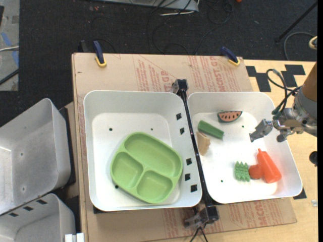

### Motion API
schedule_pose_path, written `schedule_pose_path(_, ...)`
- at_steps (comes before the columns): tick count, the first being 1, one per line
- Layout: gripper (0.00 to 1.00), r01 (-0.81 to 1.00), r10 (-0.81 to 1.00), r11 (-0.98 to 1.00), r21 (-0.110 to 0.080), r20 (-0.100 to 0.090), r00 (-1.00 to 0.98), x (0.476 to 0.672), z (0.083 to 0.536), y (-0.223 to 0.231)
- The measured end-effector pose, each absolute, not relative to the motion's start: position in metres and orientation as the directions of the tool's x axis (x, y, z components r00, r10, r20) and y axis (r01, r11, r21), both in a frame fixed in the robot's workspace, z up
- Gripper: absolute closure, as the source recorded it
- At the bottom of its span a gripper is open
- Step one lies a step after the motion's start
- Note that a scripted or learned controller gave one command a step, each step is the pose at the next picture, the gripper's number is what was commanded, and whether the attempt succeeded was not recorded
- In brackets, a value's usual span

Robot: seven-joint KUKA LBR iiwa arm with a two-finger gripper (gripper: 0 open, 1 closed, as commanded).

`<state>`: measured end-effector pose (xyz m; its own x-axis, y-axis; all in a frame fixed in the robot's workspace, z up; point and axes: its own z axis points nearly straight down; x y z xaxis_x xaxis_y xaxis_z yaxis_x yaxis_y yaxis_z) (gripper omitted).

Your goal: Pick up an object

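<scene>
The right bin [282, 185] holds several small objects. A watermelon slice [229, 116] lies near its back wall, with a green block [210, 129] to the left of it and a tan piece [203, 143] by the bin's left wall. Toward the front sit a green ridged toy [242, 171] and an orange bottle-shaped toy [267, 167]. My gripper [271, 132] hangs over the bin's right side, just above the orange toy in the picture. Its fingers are open with nothing between them.
The left bin [96, 135] holds a light green divided plate [146, 166]. A black divider with clamps [189, 135] runs between the two bins. Grey tubs [30, 150] stand off the bench to the left. Cables hang by the arm at the right edge.
</scene>
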<state>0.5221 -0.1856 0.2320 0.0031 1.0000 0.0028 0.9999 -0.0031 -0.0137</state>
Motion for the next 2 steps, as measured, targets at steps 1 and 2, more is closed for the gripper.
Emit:
schedule_pose_path(1, 0.0, 1.0, 1.0, 0.001, 0.0, -0.001, -0.001, 0.525, 0.239, -0.185)
schedule_pose_path(2, 0.0, 1.0, 1.0, 0.0, -0.003, 0.001, 0.0, 0.527, 0.196, -0.181)
